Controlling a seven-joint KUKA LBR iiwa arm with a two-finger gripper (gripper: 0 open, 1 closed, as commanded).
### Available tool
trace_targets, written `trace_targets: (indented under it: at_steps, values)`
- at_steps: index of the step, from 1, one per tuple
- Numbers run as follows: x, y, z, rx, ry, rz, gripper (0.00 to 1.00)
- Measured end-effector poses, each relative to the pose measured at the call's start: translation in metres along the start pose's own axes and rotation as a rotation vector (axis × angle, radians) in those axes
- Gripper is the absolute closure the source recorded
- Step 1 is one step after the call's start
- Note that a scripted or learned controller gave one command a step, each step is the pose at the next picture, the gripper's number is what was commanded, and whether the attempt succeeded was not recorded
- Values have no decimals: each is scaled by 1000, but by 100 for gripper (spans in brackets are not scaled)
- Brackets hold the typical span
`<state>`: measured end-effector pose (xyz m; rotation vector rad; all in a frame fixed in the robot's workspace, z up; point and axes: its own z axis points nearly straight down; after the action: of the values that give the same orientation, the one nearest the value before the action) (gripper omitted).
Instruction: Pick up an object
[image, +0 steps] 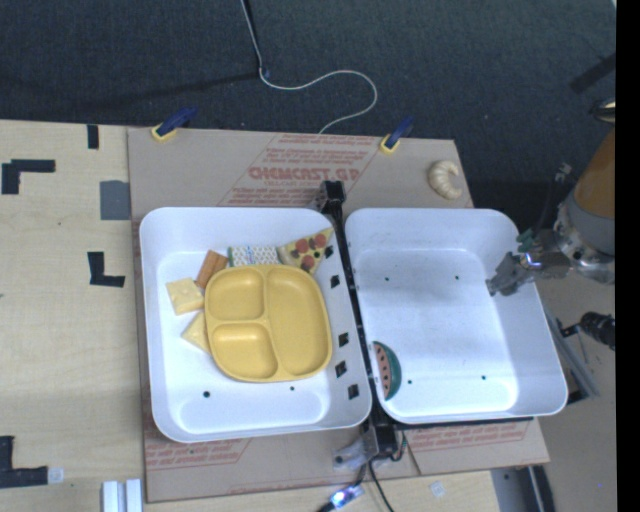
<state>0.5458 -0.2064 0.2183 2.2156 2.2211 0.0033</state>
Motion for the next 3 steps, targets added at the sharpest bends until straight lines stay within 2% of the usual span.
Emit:
trace_targets:
  at_steps: [1,2,3]
  values:
    - [1,1,-6,4,1,1,100]
    - [49,-2,2,7,2,-2,100]
    - [101,4,-9,5,4,-5,100]
